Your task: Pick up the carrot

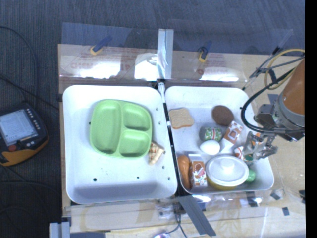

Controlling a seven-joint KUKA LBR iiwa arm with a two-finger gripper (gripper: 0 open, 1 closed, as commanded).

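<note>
Here: two bins, one green plate, one carrot; pincer state unclear.

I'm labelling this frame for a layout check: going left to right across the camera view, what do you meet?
Handheld controller → green divided plate → pastry piece → slice of bread → brown round item → gripper.
</note>
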